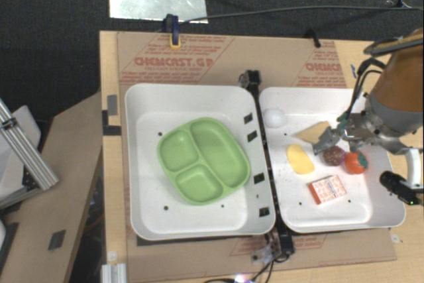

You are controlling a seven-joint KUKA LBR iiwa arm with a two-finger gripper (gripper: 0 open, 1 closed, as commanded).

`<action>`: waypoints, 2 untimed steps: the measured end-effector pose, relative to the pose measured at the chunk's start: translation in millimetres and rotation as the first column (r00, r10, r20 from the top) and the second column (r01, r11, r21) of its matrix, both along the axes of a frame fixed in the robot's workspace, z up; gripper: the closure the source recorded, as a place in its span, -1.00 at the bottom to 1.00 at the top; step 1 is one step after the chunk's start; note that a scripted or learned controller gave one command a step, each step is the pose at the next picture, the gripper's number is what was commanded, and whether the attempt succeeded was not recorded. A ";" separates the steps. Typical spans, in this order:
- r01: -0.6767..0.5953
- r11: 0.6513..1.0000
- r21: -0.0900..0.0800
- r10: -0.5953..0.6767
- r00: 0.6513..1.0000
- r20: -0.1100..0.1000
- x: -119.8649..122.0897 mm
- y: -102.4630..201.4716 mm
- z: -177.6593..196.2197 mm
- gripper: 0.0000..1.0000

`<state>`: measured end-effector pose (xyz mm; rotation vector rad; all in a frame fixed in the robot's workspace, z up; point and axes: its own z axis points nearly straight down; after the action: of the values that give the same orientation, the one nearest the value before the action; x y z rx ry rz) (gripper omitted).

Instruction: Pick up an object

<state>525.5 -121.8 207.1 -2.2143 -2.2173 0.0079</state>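
The right bin [358, 215] holds a yellow lemon-like piece [300, 160], a dark red round fruit [334, 156], a small tomato [356, 163], a red and white box [328, 190], a tan wedge [314, 132] and a white ball [274, 118]. My gripper [331, 140] hangs low over this bin, its grey fingers just above and left of the dark red fruit, beside the tan wedge. Nothing shows between the fingers.
The left bin [142, 209] holds a green divided plate [202, 160]. Black clips line the wall between the two bins [257, 156]. A black part of the arm [399, 186] sticks out over the right bin's right rim.
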 end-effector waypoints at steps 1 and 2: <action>-0.002 1.000 -0.002 0.002 1.000 0.010 2.5 0.0 5.0 -1.00; 0.000 1.000 -0.001 0.000 1.000 0.006 6.5 -6.3 -54.2 -1.00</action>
<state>532.0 -128.1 152.9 -2.2183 -2.2209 0.0027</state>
